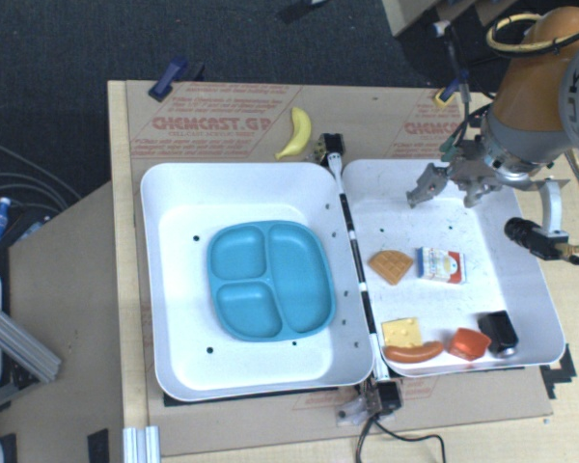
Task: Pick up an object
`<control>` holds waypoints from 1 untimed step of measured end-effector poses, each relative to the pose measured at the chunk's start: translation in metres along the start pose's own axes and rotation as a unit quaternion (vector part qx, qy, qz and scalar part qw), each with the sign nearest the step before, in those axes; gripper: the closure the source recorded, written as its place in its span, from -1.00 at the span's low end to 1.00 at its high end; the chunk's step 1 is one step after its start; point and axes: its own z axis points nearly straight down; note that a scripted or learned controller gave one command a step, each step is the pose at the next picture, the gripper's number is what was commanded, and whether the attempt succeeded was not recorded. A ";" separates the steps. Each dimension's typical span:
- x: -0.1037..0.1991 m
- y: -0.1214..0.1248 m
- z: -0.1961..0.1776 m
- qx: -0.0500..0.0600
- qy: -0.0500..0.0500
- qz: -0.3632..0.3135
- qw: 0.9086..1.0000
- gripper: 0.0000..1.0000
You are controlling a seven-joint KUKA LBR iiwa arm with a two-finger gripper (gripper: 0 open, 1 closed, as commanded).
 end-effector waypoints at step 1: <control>-0.034 0.014 0.103 0.001 0.000 0.001 1.000 -1.00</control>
